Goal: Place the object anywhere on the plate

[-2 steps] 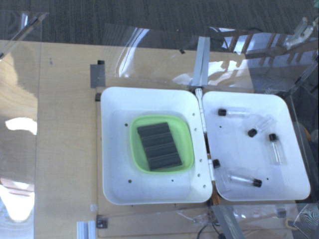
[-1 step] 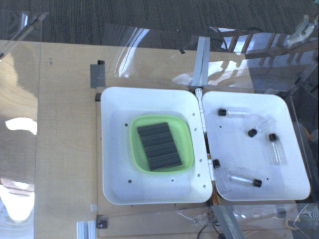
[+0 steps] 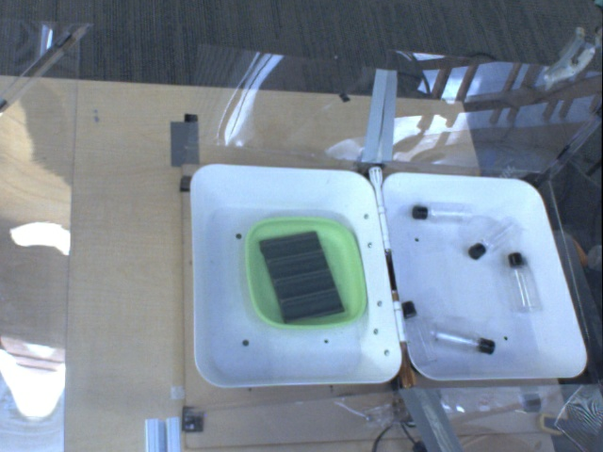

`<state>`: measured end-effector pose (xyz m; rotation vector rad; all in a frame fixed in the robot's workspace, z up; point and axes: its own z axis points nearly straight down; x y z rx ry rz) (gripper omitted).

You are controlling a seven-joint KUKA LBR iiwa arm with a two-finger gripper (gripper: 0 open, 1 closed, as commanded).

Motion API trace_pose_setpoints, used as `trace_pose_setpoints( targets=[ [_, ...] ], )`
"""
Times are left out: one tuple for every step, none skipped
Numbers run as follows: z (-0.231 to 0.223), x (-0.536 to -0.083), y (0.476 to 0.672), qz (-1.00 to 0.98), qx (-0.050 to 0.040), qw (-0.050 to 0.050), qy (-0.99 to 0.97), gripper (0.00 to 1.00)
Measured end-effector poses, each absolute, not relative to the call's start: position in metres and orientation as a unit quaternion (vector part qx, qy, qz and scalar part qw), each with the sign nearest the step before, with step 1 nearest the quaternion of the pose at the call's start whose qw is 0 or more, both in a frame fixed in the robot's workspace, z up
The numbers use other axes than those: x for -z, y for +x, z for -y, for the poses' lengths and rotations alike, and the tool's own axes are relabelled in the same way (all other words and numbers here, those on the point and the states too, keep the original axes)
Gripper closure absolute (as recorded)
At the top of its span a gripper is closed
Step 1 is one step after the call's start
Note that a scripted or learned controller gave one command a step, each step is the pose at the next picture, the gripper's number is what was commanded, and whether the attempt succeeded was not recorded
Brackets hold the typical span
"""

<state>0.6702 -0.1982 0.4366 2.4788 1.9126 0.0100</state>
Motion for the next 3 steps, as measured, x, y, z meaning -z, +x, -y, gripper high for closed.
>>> trace_pose_setpoints(
  targets=[
    [0.198,-0.4365,0.6701,-0.59,-0.0032,0.005,0.807,0.0],
    [0.1937,-0.4361,0.6704,-0.628,-0.0023,0.004,0.778,0.0],
    [0.1982,-0.4368,0.6699,-0.584,-0.0037,0.004,0.812,0.0]
  ],
)
